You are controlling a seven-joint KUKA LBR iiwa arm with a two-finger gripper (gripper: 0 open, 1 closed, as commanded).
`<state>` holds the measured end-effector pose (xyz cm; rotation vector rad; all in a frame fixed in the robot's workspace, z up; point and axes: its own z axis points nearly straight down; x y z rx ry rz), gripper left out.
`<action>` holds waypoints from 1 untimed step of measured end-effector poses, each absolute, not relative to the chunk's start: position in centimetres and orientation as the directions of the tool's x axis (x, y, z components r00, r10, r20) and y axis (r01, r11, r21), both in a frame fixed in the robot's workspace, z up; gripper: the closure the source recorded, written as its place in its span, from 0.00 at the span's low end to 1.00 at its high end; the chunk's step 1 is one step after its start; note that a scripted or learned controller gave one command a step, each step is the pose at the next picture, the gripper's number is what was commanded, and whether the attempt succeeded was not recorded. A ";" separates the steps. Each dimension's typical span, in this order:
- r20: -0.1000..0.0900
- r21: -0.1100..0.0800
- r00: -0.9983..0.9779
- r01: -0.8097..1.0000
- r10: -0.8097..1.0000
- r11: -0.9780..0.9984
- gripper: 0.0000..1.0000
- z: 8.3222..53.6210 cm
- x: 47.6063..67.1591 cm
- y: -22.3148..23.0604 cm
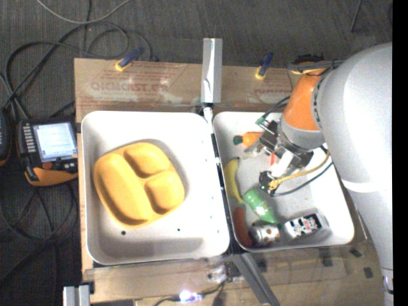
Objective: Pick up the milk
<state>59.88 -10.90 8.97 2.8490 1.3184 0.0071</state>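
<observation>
The milk is a small white carton with red and black print. It lies on its side near the front right corner of the right bin. My gripper hangs over the back half of that bin, well behind and to the left of the milk and apart from it. It is close to an orange carrot.
A banana, a green bottle, a can and a red item crowd the right bin's left and front. The left bin holds a yellow divided plate. A bare strip of the right bin's floor lies behind the milk.
</observation>
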 end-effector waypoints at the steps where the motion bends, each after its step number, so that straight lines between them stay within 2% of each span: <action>1: 0.006 0.007 0.647 0.763 0.763 -0.647 1.00 9.9 60.0 -10.9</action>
